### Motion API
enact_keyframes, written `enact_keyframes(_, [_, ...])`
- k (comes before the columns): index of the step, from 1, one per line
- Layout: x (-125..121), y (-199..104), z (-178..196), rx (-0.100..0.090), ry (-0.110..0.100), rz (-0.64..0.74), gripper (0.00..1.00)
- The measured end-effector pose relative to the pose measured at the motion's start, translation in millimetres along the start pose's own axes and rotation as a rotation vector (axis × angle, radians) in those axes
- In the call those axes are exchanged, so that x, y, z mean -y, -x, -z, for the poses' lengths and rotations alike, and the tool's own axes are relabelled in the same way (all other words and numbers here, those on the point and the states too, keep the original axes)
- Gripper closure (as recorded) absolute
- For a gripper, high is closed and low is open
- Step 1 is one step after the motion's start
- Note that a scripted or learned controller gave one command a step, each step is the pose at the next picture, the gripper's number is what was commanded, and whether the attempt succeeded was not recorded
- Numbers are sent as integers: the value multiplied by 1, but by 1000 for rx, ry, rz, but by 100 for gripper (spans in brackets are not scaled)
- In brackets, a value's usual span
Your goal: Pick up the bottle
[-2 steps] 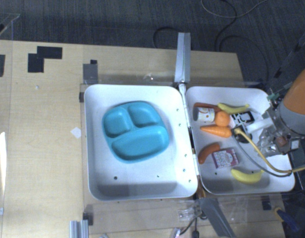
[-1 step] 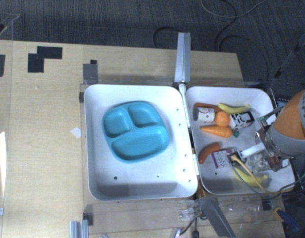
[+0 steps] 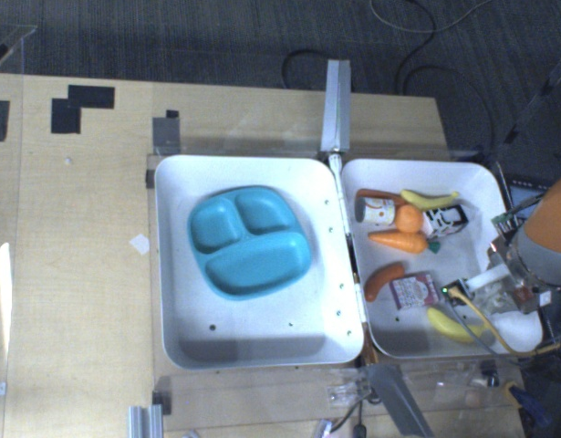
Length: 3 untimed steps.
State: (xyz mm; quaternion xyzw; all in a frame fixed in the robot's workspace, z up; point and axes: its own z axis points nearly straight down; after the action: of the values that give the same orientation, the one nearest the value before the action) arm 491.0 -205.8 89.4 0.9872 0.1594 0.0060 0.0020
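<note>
Your arm (image 3: pixel 546 249) sits at the right edge of the frame, a little below the middle, with its last stretch reaching leftward and downward. The orange band (image 3: pixel 560 204) lies at the top of that stretch, cut off by the frame's edge (what you get is a rounded patch of it). Just below the band, the grey wrist (image 3: pixel 541 255) bulges toward the lower left. The gripper (image 3: pixel 510 292) hangs from the wrist in the lower right of the frame, slanted down and to the left, and its tip is too blurred for you to read.
</note>
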Motion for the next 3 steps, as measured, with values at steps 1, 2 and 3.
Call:
enact_keyframes(1, [0, -2, 11, -3, -1, 2, 100])
enact_keyframes(2, [7, 1, 12, 9, -6, -22, 100])
enact_keyframes(3, [2, 1, 0, 4, -6, -111, 100])
